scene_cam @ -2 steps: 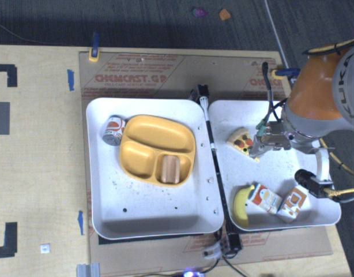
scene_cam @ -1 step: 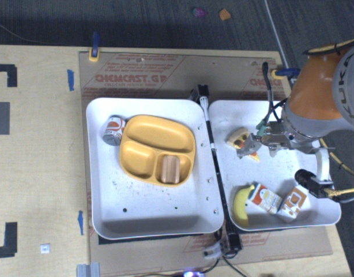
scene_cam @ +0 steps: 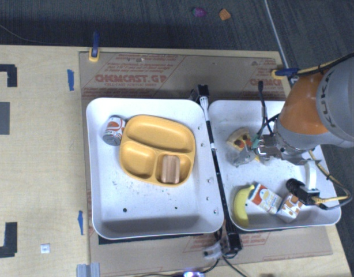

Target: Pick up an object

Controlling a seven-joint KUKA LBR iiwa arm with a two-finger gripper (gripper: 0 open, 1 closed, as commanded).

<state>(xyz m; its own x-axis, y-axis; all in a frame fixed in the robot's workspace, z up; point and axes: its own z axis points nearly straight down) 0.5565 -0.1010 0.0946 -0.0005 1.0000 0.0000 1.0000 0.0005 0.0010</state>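
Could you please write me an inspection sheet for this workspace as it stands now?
Surface: two shallow white bins, left bin and right bin, side by side on a brown board.
Job's things: yellow divided plastic tray holding a tan cylinder; small red-and-white can beside it; yellow banana, small cartons and a clear-wrapped item in the right bin.
Clutter: nothing seen.
Grippers: gripper low over the right bin; jaws unclear.
Cables: black cable at the wrist.
Surroundings: dark carpet.
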